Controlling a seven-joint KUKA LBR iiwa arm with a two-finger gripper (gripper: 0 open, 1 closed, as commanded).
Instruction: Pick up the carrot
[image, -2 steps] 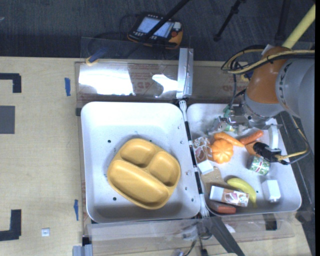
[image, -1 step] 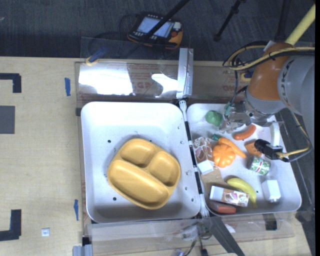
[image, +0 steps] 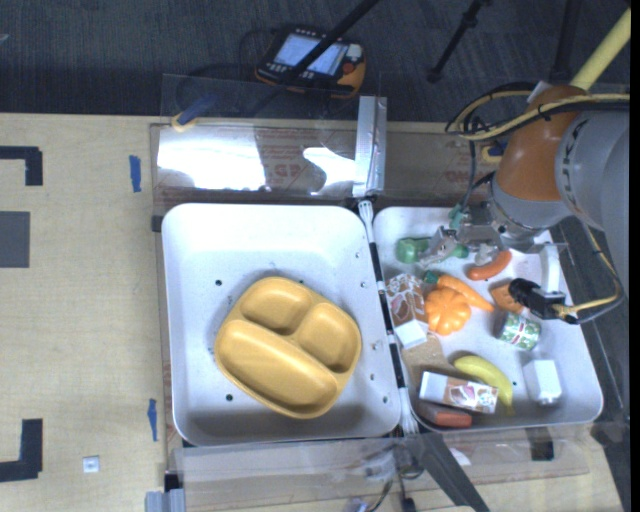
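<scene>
The gripper (image: 452, 243) is hovering upper right over the carrot (image: 463, 290); I cannot tell its jaws' state.

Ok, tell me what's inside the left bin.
The left bin holds one thing: a yellow three-compartment tray, apparently upside down, lying near the middle. Whatever sits beneath the tray is covered and cannot be seen.

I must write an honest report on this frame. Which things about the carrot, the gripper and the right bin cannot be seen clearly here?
- Gripper, camera view: the fingers are too small and lost against the clutter to judge.
- Carrot: its lower part merges with the orange pepper; contact with the gripper cannot be told.
- Right bin: its upper right corner is hidden by the arm.
- Small can: label too small to read.
</scene>
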